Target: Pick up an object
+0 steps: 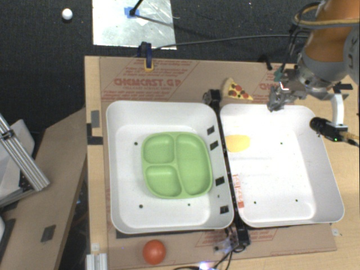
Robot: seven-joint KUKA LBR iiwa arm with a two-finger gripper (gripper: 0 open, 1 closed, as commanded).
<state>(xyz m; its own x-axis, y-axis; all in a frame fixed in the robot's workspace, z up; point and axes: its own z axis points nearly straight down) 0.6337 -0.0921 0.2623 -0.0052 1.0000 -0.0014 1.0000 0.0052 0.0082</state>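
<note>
Grey metal marked the gripper (277,103), which hung over the far edge of the right bin (315,207), just inside its rim; whether it stood apart or together could not be told at this size, and nothing showed beneath it. Nearest to it, just beyond the bin rim and to its left in the view, a toy pizza slice (237,90) lay on the table (169,77). Farther off, toward the camera and near the wall shared by the two bins, a flat yellow object (237,143) rested on the right bin's floor, apart from the gripper. Farther again, a green divided plate (176,165) lay in the left bin (121,167). Farthest, an orange ball (154,251) sat on the table before the bins. Judged thus, the pick had not been made: approach, closing and lifting all remained.
</note>
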